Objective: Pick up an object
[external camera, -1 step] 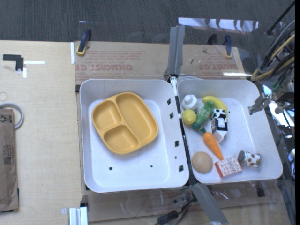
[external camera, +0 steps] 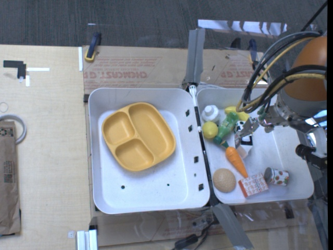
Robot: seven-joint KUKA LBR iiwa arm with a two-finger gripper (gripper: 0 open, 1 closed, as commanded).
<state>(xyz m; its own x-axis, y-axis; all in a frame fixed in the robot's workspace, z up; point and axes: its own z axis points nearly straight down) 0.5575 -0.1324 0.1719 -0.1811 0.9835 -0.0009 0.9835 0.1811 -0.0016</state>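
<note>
One yellow plate (external camera: pixel 138 136), two bins (external camera: pixel 99 155)

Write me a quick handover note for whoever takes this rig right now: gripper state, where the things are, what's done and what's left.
Gripper: low in the right bin, among the things at its upper left; I cannot tell its state, and nothing shows between the fingers.
Right bin holds: white bottle, yellow ball, green bottle, carrot, round bread roll, red packet, small can.
Left bin: yellow divided plate.
Done: arm is down over the cluster.
Left: no pick shows yet; something still has to be gripped and lifted.
</note>
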